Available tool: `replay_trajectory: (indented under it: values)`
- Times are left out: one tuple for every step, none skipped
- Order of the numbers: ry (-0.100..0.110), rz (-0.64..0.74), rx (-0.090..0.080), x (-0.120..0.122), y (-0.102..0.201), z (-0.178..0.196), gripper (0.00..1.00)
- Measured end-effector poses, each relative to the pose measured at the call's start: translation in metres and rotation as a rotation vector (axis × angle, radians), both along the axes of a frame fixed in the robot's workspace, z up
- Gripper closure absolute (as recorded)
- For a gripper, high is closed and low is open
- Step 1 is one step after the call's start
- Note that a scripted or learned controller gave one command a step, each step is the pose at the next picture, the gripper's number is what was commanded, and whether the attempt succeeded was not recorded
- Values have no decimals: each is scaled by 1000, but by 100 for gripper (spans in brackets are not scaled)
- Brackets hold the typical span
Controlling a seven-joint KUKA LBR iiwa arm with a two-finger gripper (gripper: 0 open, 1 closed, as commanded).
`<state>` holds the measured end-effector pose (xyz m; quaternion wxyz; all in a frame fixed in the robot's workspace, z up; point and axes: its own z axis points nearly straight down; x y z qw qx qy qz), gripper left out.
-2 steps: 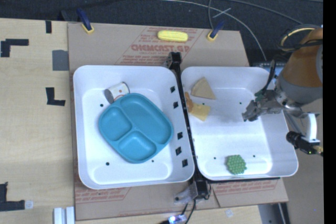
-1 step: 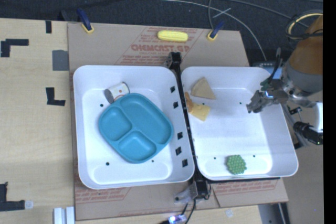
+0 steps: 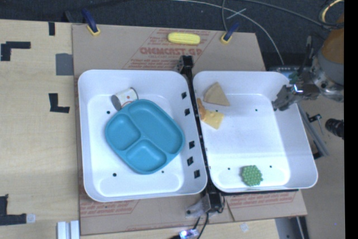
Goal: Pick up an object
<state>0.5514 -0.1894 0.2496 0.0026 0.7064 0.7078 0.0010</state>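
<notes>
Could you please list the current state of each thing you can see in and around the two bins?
Blue divided tray: flat in left bin.
Cup: on its side, beside the tray.
Tan wedge: in right bin, far left corner.
Yellow piece: beside the wedge.
Green ball: near front wall.
Gripper: over right bin's right rim.

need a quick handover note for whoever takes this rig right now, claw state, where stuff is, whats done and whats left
Claw: at the right rim of the right bin, nothing seen between its fingers; open or shut cannot be told.
Right bin: tan wedge and yellow piece near the left wall, green bumpy ball at the front edge.
Left bin: blue divided tray in the middle, small white cup on its side just behind it.
Yellow corn-like toy lies on the cardboard behind the bins.
Done: nothing picked yet.
Left: the whole pick.
</notes>
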Motion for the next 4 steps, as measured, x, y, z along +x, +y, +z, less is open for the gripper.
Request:
replay_trajectory:
  values:
    - [6,4,3,14,55,-14,100]
    - [6,5,3,25,116,-24,100]
    - [6,4,4,27,162,-22,100]
    - [7,4,3,33,208,-30,100]
